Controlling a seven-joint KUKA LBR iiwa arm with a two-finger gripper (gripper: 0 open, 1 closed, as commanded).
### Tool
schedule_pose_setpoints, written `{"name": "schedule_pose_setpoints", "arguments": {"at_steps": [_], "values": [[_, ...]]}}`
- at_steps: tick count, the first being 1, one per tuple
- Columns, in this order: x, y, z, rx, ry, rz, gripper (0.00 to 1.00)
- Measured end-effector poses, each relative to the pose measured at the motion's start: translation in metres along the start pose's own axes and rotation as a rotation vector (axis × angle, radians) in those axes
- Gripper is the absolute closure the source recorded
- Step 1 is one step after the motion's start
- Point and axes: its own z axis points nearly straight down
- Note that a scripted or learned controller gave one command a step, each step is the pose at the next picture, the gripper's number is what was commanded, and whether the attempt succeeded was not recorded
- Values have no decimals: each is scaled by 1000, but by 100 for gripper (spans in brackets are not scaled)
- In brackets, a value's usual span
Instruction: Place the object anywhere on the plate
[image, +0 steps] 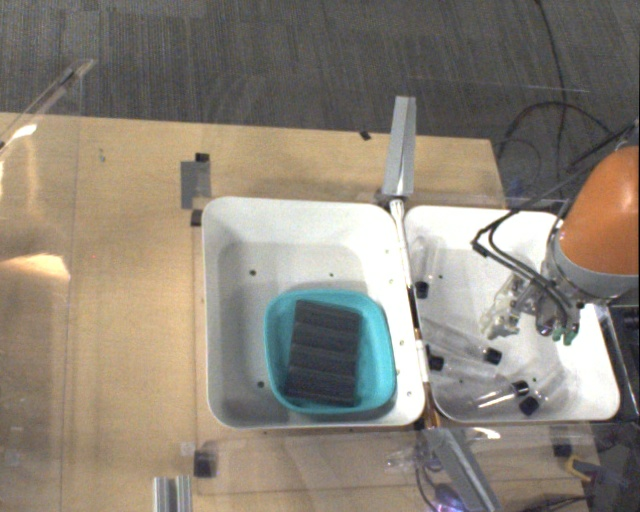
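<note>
A pale wooden bench (110, 330) is being viewed from above, its surface smooth and faintly glossy, with grey ribbed carpet (250, 50) lying beyond its far edge. Two shallow white plastic bins with rounded corners are being shown side by side, a grey metal bar (401, 150) standing up from the seam between them.

In the left bin (235, 300) a teal plate (377, 345), squarish with soft rounded corners and a raised rim, is being seen toward the near right corner. A dark ribbed block (322, 352), rectangular and ridged crosswise like a slab of foam or rubber, is lying on that plate, well inside its rim.

The right bin (450, 225) is being occupied by several clear plastic tubes with black caps: one (458, 347) is lying flat near the middle, another (535, 393) near the front right corner, and one (423, 268) close against the left wall. Their transparent bodies are being half lost against the white floor.

The arm's orange band (605, 215) is being seen at the right, with black cables (505, 235) looping off it. The gripper (525, 310) is hanging low over the right bin, something clear and glinting just at its tip; whether the jaws are open or closed cannot be told, nor whether anything is being gripped.
</note>
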Motion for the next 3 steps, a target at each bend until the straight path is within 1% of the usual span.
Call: {"name": "schedule_pose_setpoints", "arguments": {"at_steps": [1,2,3], "values": [[48,69,4,0,3,87,100],[6,-39,-113,2,-7,-246,100],[18,7,-35,0,0,-320,100]]}}
